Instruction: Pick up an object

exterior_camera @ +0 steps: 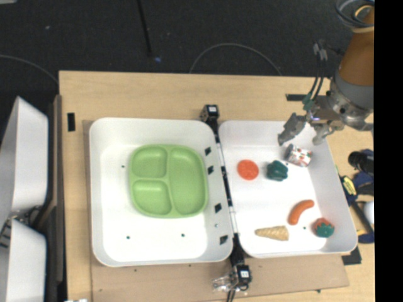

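I see the bench (pixel 157 93) carrying two white bins side by side. The left bin (pixel 107 168) holds one thing: a green divided plate (pixel 168 180), lying flat near its middle, three compartments, nothing in them.

The right bin (pixel 264 212) holds the loose pieces. Going across: an orange-red disc (pixel 248 170) in the upper left part; just right of it, a dark green lump (pixel 276 170), close but apart. Lower down, a tan cone (pixel 272 233) lies on its side near the front wall, tip pointing left. Above and right of it, an orange sausage (pixel 300 211) lies at a slant. Near the front right corner sits a small green and red piece (pixel 323 228).

Up at the far right of that bin, a small white and red object (pixel 298 155) lies under the tool (pixel 306 131). The tool hangs over the bin's back right part, fingers spread apart, one on each side above that object. Nothing sits between them. The arm (pixel 356 61) comes in from the right, orange band above the wrist.
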Robot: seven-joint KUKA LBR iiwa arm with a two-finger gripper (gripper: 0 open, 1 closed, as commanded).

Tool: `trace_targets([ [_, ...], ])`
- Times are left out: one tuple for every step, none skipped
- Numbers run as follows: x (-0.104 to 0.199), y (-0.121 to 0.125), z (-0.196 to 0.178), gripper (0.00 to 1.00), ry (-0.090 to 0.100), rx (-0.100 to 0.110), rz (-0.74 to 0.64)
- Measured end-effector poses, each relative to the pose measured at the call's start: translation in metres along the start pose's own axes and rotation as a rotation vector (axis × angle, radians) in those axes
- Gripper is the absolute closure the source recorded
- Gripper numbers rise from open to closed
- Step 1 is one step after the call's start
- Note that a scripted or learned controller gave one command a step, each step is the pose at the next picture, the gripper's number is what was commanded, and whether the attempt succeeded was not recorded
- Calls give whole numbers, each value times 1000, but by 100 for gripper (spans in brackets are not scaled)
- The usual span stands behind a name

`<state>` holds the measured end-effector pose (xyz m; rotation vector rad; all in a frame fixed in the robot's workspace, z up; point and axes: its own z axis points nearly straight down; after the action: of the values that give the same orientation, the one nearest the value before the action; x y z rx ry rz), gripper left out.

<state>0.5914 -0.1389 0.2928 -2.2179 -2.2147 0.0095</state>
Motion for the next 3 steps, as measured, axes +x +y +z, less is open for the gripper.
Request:
trace_targets([
  [0,2,-6,0,-1,-11,-2],
  [7,5,52,0,-2,-6,-1],
  [7,3,95,0,-3,-7,1],
])
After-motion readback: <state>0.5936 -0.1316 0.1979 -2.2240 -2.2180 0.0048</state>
